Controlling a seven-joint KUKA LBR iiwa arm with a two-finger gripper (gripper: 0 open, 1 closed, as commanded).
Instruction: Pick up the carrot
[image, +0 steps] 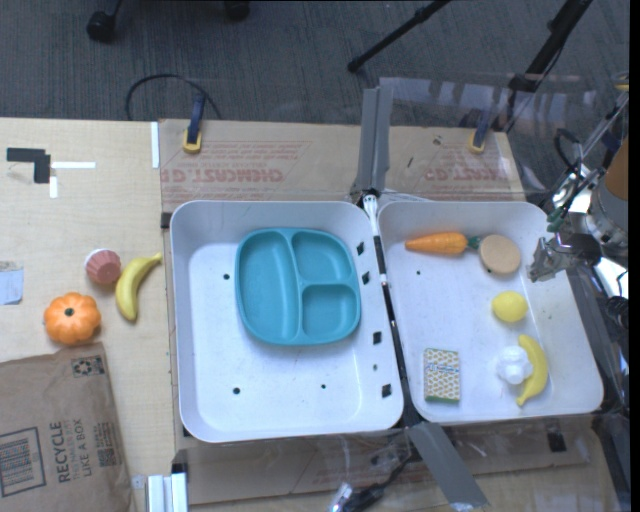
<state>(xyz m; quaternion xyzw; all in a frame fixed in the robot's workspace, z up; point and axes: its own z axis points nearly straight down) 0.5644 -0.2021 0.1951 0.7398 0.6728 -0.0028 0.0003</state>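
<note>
You see the orange tapered carrot (437, 243) lying at the far edge of the right white bin (470, 320), just beside a round tan disc (500, 254). The metal two-finger gripper (548, 262) sits over the bin's right rim, well apart from the carrot; whether its fingers are spread you cannot tell.

Teal divided plate (298, 285) in the left bin (200, 400). In the right bin (570, 400): tan disc (500, 254), lemon (509, 307), banana (535, 370) touching a white ball (513, 366), patterned packet (442, 375). Left on the worktop (60, 210): pumpkin (72, 319), second banana (133, 287), pink cupcake (102, 267), cardboard box (60, 430).
</note>
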